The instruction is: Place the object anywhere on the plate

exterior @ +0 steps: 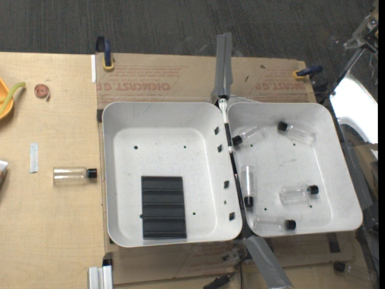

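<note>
Closest to me is a grey metal bar (267, 265) poking out from under the spot where the two bins meet, lying on a sheet of cardboard (162, 80) that covers that part of the table (48, 233). Just behind it, the left bin (114, 161) has a black ribbed plate (163, 207) lying flat near its front wall, with nothing on it.

All the stuff to grab is over in the right bin (337, 161): clear vials with black caps, scattered well apart. One vial (246, 182) lies along the left wall, another (298, 194) is near the front right, and two more (249, 135) (296, 131) are toward the back. A lone black cap (290, 224) shows at the front; can't tell if there's a vial attached.

Off to the left, a spare vial (72, 174) lies on the bare table, near a white strip (33, 158), a small reddish disc (41, 90) and something orange (3, 98) at the edge.

As for the hand, I can't tell whether it's clenched or released.
</note>
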Robot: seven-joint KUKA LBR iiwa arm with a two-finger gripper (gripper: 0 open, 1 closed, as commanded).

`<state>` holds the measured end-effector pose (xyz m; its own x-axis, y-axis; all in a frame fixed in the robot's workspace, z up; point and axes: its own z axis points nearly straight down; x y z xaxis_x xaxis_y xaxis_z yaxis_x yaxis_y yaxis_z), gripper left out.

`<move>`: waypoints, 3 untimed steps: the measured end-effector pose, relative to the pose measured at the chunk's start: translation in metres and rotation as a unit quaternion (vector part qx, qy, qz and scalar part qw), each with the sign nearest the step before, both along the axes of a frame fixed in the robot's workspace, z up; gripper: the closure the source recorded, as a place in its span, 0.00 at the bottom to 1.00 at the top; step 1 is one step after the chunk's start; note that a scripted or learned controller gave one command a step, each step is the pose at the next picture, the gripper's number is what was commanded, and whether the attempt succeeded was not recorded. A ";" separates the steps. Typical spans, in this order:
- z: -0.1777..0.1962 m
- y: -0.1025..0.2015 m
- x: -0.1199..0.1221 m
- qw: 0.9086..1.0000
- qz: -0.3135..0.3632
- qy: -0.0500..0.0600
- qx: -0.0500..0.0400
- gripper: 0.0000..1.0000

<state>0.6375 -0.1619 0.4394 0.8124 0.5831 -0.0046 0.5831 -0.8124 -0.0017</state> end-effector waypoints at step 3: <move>0.000 -0.053 -0.005 0.986 -0.169 0.000 0.000 0.00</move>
<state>0.6321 -0.2147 0.4395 0.9600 0.2800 -0.0049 0.2800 -0.9600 -0.0015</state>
